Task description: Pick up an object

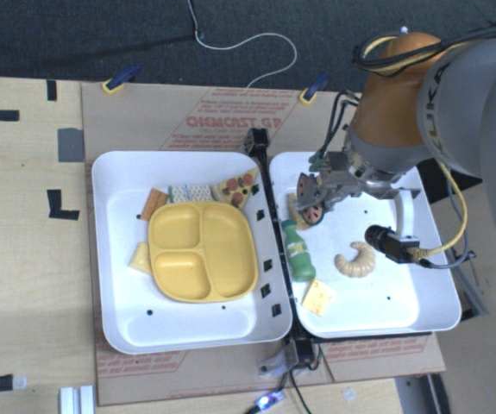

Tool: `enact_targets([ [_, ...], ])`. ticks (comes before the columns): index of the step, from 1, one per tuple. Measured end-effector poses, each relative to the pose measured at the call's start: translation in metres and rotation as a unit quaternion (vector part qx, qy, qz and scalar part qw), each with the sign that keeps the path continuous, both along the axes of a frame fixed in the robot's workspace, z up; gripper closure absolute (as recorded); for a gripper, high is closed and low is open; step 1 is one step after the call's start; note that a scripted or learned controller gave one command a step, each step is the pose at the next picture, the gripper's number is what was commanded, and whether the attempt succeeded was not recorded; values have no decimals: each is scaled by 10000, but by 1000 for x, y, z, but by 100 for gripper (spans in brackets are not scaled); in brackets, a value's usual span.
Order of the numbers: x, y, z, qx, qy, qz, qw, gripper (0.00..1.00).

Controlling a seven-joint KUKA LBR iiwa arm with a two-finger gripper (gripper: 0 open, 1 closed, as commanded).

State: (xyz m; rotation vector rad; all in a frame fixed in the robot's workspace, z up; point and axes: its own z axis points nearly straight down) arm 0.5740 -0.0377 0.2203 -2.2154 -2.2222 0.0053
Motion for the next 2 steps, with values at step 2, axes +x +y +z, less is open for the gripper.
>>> enact_targets([
  [2,-50,47,0,3,-4,0,10000,100],
])
